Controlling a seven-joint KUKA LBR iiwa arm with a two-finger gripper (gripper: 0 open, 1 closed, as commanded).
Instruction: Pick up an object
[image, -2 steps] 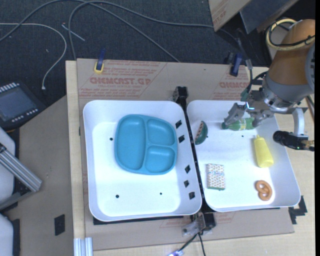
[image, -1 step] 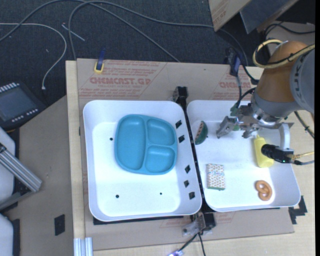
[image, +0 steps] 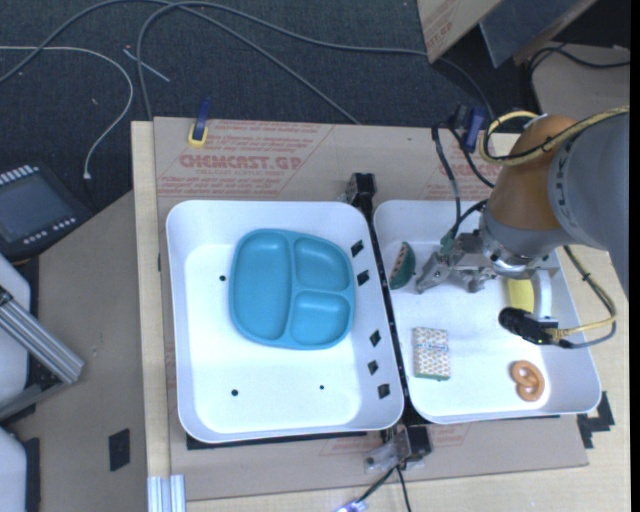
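**Lining up a pick in the right bin**

The gripper (image: 455, 268) is hovering low over the right bin (image: 580, 395), fingers seemingly spread and holding nothing. The arm (image: 560, 180) is reaching in from the right, wrist bent down. The green piece (image: 403, 262) is lying nearest, by the bin's left wall; centring over it before closing should help. The sponge (image: 432, 354) and pretzel (image: 527, 379) are lying farther off.

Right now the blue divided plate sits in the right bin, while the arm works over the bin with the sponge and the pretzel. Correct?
Not quite. The camera view shows the blue divided plate in the left bin, not the right. The rest holds: the arm is over the right bin, which holds the sponge and the pretzel.
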